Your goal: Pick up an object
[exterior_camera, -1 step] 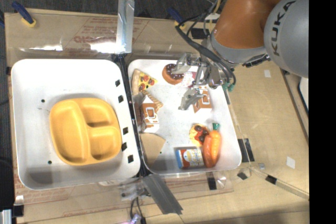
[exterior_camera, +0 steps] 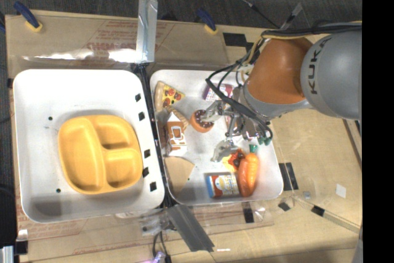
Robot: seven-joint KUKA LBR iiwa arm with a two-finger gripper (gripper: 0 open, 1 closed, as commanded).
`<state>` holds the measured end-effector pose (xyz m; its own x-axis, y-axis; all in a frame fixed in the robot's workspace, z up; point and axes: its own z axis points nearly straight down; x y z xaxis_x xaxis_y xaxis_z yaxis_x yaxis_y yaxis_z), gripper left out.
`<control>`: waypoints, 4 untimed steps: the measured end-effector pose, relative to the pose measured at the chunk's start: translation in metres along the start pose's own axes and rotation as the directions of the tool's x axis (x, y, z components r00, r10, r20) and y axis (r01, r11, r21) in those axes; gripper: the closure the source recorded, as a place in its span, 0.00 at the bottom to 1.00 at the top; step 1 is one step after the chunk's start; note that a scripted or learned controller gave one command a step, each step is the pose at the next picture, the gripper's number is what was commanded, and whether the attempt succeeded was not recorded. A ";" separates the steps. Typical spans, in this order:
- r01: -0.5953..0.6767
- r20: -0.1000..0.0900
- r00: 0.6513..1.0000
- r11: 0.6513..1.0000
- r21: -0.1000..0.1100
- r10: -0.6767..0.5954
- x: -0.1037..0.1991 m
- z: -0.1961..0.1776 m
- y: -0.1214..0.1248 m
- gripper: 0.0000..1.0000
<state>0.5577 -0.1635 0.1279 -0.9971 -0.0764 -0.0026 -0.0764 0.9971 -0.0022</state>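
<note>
Arm, grey with orange band, highest in view, reaching in from 3 o'clock over right bin. Gripper low over bin centre; fingers' state cannot be told amid cables. Carrot at its 5 o'clock, just beside; can touching carrot at 9. Donut at gripper's 10. Pizza slice at bin's 11. Left bin holds yellow tray. Tabletop beyond.

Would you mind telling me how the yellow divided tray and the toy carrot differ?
The yellow divided tray is large, flat and lies in the left bin; the toy carrot is small, rounded, orange, and lies in the right bin among other toys, below the gripper. Both rest untouched.
</note>
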 end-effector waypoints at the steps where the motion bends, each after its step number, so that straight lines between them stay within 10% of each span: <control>1: -0.112 0.016 0.994 0.994 0.002 0.112 -0.017 0.029 0.029 0.00; 2: -0.275 0.000 0.962 0.961 0.009 0.275 -0.012 0.033 0.052 0.00; 3: -0.146 -0.005 0.989 0.989 -0.002 0.146 0.016 0.036 0.028 0.00; 4: -0.138 0.010 0.990 0.990 0.000 0.138 0.011 0.024 0.029 1.00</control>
<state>0.5443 -0.1358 0.1042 -0.9980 0.0621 -0.0134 0.0621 0.9981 -0.0018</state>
